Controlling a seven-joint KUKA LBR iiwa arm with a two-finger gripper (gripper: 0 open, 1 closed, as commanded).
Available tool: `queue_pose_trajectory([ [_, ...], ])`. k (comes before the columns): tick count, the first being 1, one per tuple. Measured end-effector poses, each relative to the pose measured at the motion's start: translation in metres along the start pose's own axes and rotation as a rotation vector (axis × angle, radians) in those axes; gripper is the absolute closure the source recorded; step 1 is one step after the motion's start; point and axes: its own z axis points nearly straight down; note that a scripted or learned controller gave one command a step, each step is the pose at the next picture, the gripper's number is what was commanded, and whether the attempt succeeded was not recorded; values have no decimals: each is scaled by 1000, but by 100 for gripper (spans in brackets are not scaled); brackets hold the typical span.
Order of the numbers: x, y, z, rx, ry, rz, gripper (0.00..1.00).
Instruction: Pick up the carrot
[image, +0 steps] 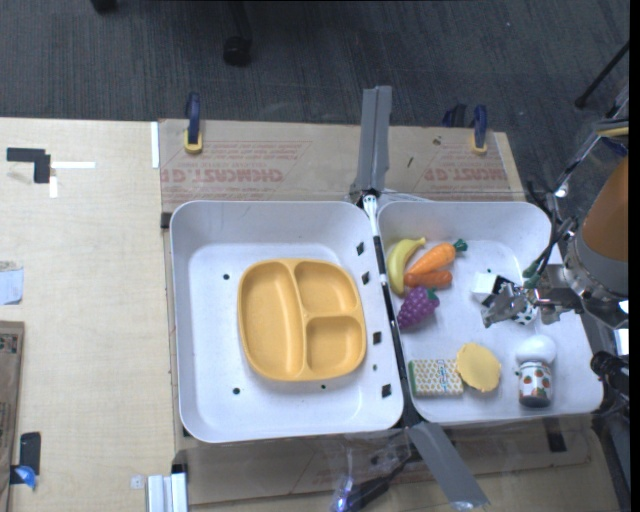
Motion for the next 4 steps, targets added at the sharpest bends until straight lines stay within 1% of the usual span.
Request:
queue_pose_trajectory([
  [1,18,68,79,-7,-1,-96,0],
  [2,30,117,106,-18,-1,-17,0],
  [3,30,118,96,-18,-1,-17,100],
  [4,85,62,14,-1,-1,110,100],
])
